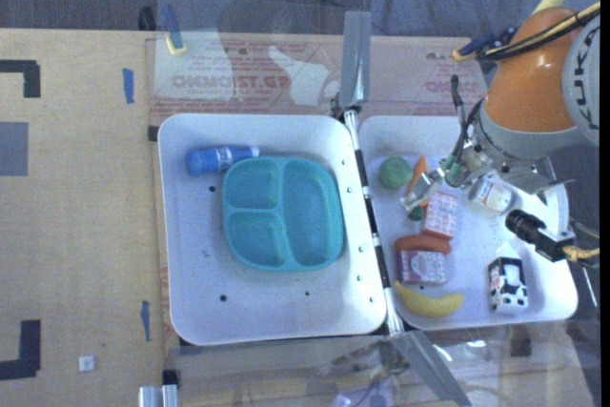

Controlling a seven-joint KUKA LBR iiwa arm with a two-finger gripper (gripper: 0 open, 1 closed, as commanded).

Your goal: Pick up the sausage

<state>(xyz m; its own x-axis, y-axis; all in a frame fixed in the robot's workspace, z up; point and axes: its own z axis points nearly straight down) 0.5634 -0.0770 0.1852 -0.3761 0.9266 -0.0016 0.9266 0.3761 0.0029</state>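
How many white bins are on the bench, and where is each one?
2. The left bin holds a teal divided plate and a blue bottle. The right bin holds the sausage, a banana and other small items; the arm may hide some.

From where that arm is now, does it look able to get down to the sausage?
Probably yes. The sausage lies uncovered in the right bin, and the gripper hovers in that bin. A red-and-white packet and a box crowd its sides, so a clean grip looks tight.
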